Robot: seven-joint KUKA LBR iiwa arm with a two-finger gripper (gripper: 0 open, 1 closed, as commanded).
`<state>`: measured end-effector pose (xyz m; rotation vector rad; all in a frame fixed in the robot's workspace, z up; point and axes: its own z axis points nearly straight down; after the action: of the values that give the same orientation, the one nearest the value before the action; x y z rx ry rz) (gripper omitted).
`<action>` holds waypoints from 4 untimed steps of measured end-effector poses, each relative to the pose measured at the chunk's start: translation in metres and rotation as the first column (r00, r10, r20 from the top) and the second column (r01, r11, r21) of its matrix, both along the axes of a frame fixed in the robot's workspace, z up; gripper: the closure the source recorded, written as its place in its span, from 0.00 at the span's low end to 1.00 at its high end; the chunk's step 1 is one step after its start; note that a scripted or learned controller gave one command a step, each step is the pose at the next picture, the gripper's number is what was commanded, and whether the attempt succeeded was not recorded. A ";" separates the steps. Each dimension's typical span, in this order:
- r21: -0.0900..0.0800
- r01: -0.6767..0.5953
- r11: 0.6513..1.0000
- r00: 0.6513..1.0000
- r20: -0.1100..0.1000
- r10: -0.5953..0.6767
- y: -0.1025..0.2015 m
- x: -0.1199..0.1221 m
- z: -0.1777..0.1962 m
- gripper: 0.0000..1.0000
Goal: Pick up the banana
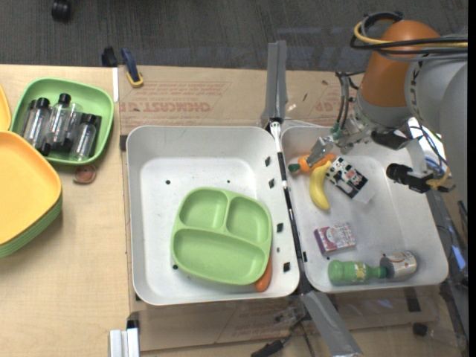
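Note:
The yellow banana [320, 187] lies in the right bin [416, 222], near its back left part, curving from back to front. An orange carrot-like piece [303, 164] touches its far end. A black and white box [347, 178] lies just to its right. My gripper [323, 150] hangs low over the far end of the banana, beside the orange piece, with the grey arm and its orange band [393, 65] rising behind it to the right. Nothing is visibly held.
The right bin also holds a pink packet [335, 238], a green bottle [355, 272] and a small can [400, 263] along the front. The left bin [149, 199] holds a green divided plate [223, 235] with an orange item [262, 282] at its front edge.

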<state>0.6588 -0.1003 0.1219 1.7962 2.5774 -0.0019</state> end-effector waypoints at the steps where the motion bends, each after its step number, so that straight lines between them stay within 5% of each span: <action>1: 0.000 0.087 0.996 0.996 0.000 -0.087 -0.018 -0.031 0.016 0.00; 2: 0.000 -0.024 1.000 1.000 0.002 0.024 0.001 -0.024 0.013 0.00; 3: 0.000 -0.096 0.995 0.995 0.001 0.096 -0.003 -0.019 -0.030 0.00; 4: -0.001 -0.093 0.996 0.996 0.003 0.093 -0.004 -0.019 -0.020 1.00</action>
<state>0.6399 -0.1047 0.1018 1.6724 2.6556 0.0003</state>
